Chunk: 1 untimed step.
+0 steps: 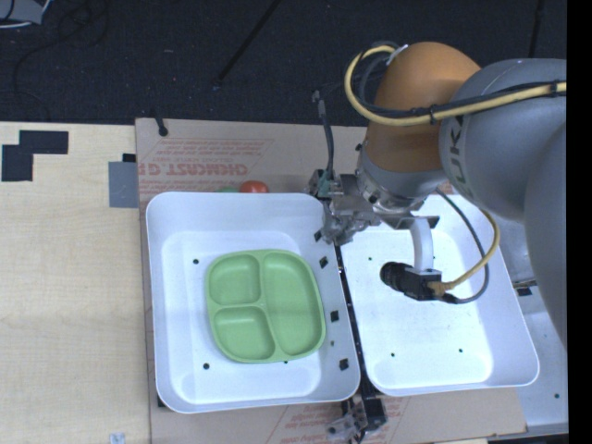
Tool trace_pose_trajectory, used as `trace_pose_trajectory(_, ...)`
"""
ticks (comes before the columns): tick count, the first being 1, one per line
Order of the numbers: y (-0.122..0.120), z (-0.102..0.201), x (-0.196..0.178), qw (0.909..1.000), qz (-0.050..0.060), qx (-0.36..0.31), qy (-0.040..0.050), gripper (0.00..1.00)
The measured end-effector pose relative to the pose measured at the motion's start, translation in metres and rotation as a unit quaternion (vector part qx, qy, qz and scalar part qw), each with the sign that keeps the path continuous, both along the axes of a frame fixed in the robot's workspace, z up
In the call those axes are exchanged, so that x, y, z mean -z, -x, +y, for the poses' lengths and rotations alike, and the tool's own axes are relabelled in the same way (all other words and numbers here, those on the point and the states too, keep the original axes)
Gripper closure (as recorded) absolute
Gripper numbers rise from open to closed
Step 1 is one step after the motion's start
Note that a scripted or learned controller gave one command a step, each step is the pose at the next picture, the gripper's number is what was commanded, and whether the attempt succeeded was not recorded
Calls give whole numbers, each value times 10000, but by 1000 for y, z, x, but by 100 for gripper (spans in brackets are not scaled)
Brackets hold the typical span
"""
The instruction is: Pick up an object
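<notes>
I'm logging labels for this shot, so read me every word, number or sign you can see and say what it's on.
Red capitals on the cardboard sheet behind the left bin: upside down, too blurred to read.
More red print at that sheet's front edge: too small to read.
On the green divided plate, left bin and right bin: no text visible.

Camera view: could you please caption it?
Gripper hovers by the rim of the left bin, which holds a green divided plate.
</notes>
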<state>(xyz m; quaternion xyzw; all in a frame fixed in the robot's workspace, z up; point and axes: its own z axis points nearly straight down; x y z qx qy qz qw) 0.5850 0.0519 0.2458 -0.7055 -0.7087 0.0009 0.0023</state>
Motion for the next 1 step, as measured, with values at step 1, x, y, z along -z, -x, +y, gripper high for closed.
trace_pose_trajectory(1,4,46,4,10000,-1,3,6,100)
